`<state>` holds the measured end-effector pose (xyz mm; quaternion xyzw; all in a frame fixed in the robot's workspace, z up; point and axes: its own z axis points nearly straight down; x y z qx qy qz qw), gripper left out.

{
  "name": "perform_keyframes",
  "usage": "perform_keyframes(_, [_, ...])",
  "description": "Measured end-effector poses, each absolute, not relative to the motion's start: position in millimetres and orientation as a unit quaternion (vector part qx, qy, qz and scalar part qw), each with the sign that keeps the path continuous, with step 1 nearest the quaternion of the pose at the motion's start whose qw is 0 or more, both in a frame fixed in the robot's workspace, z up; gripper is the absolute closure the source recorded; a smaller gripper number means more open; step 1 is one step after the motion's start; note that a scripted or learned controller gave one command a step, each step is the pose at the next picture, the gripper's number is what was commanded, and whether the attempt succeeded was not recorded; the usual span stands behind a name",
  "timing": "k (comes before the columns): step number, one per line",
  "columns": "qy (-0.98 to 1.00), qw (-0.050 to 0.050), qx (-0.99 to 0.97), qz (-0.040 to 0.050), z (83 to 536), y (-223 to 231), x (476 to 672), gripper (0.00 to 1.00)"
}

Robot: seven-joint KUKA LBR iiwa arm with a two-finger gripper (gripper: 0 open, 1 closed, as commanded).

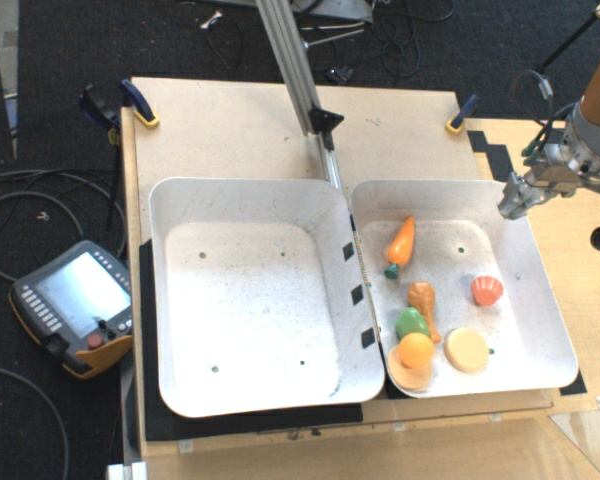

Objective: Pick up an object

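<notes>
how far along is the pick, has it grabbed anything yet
Nothing looks picked yet. The end effector is over the right bin's upper right rim, away from the toys. The carrot, red piece and orange ball lie in the bin. Reaching, grasping and lifting remain.

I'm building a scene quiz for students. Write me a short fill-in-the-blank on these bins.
1. All the toy foods lie in the ____ bin.
2. The carrot is coloured ____.
3. The tool hovers over that bin's far ____ corner.
4. The handheld control pendant lies on the ____ beside the bench.

Missing words: right; orange; right; floor
</notes>
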<state>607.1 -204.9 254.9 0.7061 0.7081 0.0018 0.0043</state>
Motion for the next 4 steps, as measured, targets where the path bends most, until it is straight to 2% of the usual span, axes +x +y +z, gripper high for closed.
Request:
perform_keyframes(1, [0.708, 0.004, 0.706, 0.0015, 301.3, -205.1, 608.6, 1.0])
perform_keyframes(3, [0.71, -0.002, 0.704, -0.0003, 281.0, -101.0, 582.3, 1.0])
perform_keyframes(4, [0.71, -0.001, 0.704, -0.0001, 267.3, -45.1, 582.7, 1.0])
